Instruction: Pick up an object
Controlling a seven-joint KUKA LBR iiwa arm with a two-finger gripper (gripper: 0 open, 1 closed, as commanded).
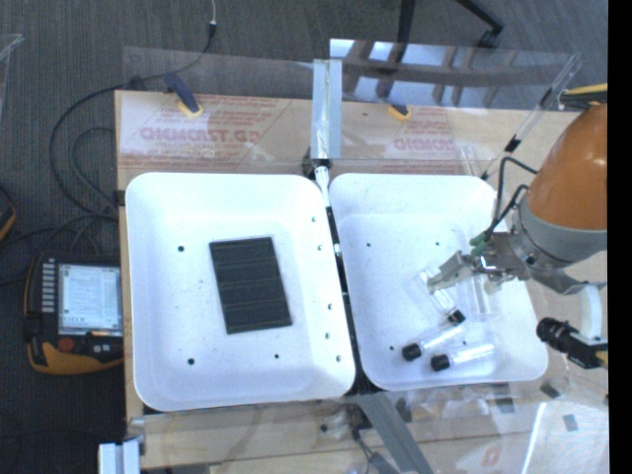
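Operator: Report the near edge of the right bin.

Technician: Two clear tubes with black caps lie there. One tube rests nearest the rim, its cap pointing left. A second tube lies just beyond it, tilted, its cap also at the left end. A third capped tube sits slightly farther in, close to the other two.

Operator: Position of the claw?

Technician: The claw hangs over the middle of the right bin, just beyond the tubes. All three tubes lie on the near side of it, apart from its tip. Nothing is visibly held. Whether it is released or clenched cannot be told; the clear parts blur together.

Operator: Arm?

Technician: The arm enters from the right, its orange band above the grey wrist.

Operator: Left bin?

Technician: The left bin contains a dark ribbed rectangular block, lying flat near the centre. The tabletop extends beyond both bins.
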